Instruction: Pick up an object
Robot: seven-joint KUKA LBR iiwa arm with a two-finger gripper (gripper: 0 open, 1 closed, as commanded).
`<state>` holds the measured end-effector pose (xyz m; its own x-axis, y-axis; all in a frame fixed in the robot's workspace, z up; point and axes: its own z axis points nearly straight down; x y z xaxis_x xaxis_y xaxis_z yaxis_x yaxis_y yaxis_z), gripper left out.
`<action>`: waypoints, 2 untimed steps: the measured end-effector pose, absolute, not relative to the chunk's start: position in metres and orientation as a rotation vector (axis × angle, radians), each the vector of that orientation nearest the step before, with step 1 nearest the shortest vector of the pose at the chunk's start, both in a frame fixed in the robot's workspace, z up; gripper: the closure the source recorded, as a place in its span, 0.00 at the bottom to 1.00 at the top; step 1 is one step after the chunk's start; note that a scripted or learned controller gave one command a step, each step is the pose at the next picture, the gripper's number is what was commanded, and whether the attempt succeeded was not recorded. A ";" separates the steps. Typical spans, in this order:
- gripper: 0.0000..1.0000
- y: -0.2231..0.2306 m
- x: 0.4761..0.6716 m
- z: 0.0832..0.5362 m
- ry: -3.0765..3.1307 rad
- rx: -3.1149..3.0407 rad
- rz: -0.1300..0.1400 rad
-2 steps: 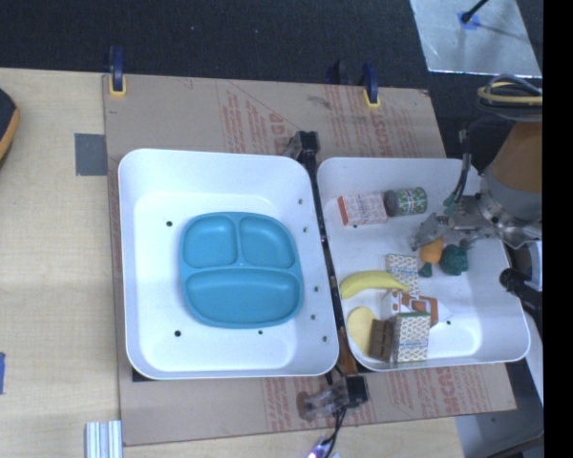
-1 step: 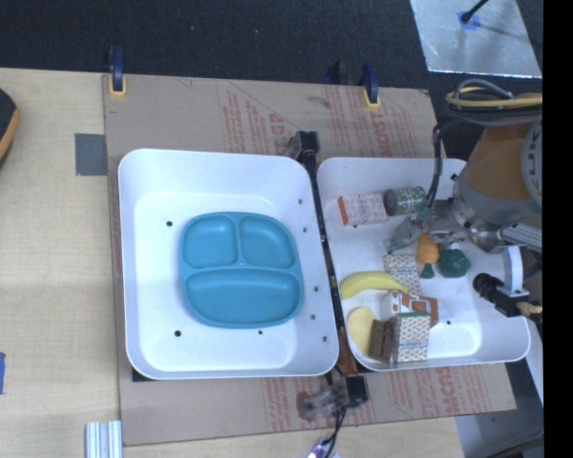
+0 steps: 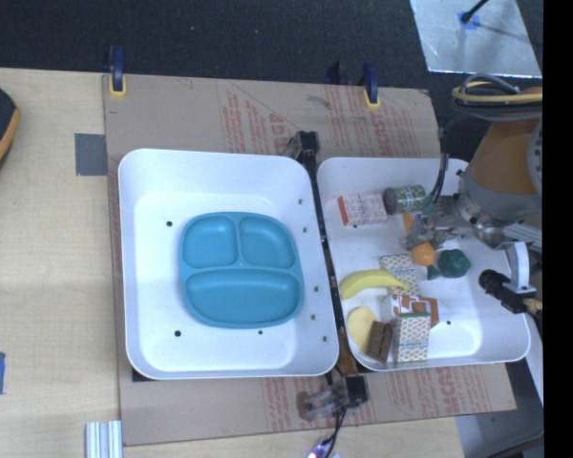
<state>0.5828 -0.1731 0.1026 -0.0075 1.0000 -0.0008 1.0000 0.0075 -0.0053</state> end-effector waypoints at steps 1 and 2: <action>1.00 -0.139 0.579 0.091 -2.227 -2.210 0.004; 1.00 -0.039 0.572 0.198 -2.237 -2.207 -0.008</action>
